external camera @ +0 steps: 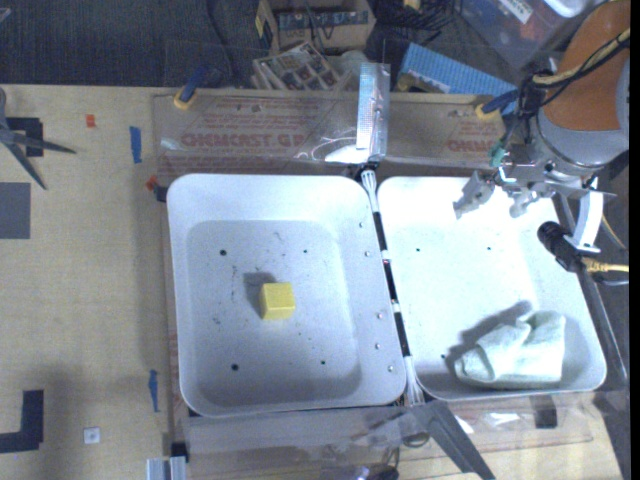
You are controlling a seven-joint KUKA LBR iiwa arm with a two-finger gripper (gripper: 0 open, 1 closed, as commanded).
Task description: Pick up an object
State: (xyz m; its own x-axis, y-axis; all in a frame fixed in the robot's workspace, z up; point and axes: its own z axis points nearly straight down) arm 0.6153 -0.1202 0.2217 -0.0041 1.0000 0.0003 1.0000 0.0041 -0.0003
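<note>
The gripper (497, 200) hangs with its fingers apart and holding nothing, above the far part of the right bin (440, 268). The crumpled white cloth (513, 350) lies in this bin's near right corner. To grasp it well, the gripper should come down over a raised fold in the middle of the cloth, not at its thin edge.

A small yellow block (278, 300) is seen in the left bin (200, 208). It lies flat on the floor of the bin, near the middle, and a dark shadow is cast just to its left. A soft white cloth (515, 352) is seen in the right bin (440, 268). It is crumpled into a lump and is found near the front right corner, close to the bin's wall.
</note>
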